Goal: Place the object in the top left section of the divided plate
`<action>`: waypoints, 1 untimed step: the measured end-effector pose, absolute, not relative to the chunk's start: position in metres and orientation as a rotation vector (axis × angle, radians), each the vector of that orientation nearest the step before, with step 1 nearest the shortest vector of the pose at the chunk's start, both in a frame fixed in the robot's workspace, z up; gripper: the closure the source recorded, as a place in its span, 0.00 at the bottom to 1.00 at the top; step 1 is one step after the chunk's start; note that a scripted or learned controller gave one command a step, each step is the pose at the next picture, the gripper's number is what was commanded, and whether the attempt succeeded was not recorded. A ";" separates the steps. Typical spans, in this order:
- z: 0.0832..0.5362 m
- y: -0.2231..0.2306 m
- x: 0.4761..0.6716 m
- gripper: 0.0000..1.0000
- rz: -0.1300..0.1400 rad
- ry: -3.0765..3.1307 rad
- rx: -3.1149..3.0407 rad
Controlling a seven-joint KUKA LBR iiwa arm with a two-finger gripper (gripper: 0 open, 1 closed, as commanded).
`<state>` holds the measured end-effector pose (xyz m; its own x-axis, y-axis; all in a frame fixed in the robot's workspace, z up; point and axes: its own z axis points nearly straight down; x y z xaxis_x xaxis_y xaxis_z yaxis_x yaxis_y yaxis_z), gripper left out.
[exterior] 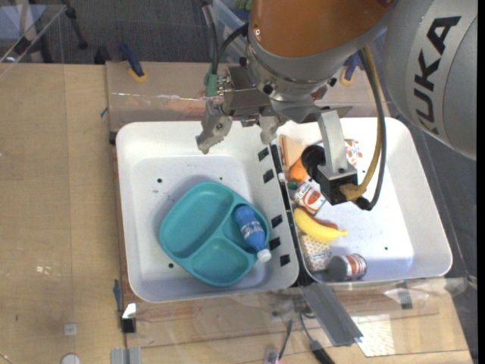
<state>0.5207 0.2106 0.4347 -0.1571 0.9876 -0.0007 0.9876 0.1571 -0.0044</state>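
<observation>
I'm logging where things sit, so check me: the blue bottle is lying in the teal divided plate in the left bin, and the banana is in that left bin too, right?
Not quite. The blue bottle does lie in the teal divided plate in the left bin, but the camera view shows the banana in the right bin.

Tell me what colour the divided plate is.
Teal, seen in the camera view: the divided plastic plate.

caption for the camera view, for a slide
Open gripper above left bin; blue bottle in teal plate.
</observation>
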 end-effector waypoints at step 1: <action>0.434 0.219 0.498 0.00 0.008 -2.285 -2.153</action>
